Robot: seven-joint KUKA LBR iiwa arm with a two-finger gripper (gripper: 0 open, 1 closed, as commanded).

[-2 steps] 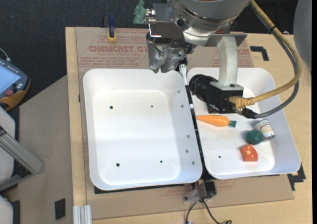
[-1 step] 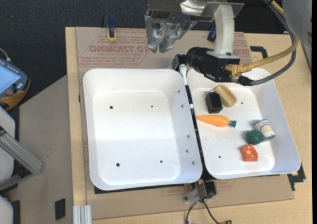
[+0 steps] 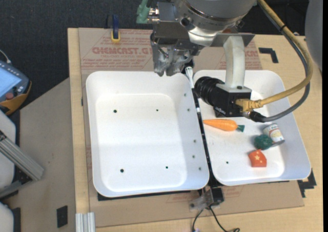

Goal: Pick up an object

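Gripper [image 3: 171, 64] sits over the far rim of the left bin [image 3: 102, 123]; finger state cannot be told, apparently nothing held. Carrot [image 3: 221, 124], strawberry [image 3: 258, 158] and small bottle [image 3: 275, 133] lie in the right bin [image 3: 287, 169].

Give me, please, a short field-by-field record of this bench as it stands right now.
gripper: above the far rim where the two bins meet; nothing seen between its fingers
left bin: white, shallow
right bin: white, holds the items
toy carrot: orange, lying near the divider
red item: near the front right
green item: beside a small white container
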